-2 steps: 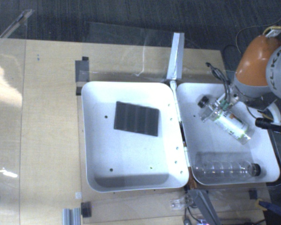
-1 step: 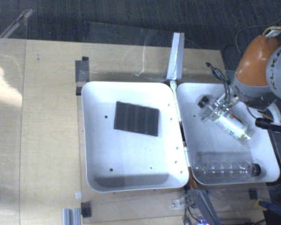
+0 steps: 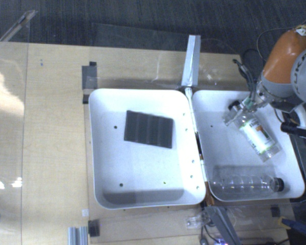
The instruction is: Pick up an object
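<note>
In the right bin lie two bottles. A small clear bottle with a white and green label rests diagonally at the back right. A larger clear ribbed bottle with a dark cap lies along the front wall. My gripper is low in the back of this bin, right at the upper left end of the small bottle. Whether it touches the bottle I cannot tell. A dark grey ribbed rectangular pad lies flat in the left bin.
The arm with its orange band hangs over the right bin's back right corner. A metal post stands behind the gap between the bins. Black cables trail at the right edge.
</note>
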Tool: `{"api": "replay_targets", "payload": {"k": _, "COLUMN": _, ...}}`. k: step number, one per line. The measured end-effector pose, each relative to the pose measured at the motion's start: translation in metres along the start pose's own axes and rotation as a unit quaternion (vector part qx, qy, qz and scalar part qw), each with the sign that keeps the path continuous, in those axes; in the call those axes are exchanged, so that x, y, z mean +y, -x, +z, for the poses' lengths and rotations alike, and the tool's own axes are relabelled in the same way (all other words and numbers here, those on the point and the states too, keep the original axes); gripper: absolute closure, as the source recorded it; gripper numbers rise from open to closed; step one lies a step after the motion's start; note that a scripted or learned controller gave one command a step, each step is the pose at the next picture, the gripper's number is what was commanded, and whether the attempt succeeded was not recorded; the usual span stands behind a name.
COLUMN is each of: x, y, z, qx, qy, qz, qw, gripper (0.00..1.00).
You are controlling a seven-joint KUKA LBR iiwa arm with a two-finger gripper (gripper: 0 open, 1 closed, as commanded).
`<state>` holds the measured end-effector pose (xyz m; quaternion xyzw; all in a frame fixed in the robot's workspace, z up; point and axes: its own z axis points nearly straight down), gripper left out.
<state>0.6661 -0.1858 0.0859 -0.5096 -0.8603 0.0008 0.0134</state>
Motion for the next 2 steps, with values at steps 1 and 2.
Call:
{"api": "replay_targets", "payload": {"k": 1, "x": 0.001, "y": 0.001, "z": -0.011, "qx": -0.004, "qy": 0.002, "qz": -0.001, "qw": 1.0000, "gripper": 1.00}}
{"api": "replay_targets", "payload": {"k": 2, "x": 0.027, "y": -0.044, "z": -0.092, "qx": -0.015, "qy": 0.011, "qz": -0.038, "qw": 0.9991, "gripper": 1.00}}
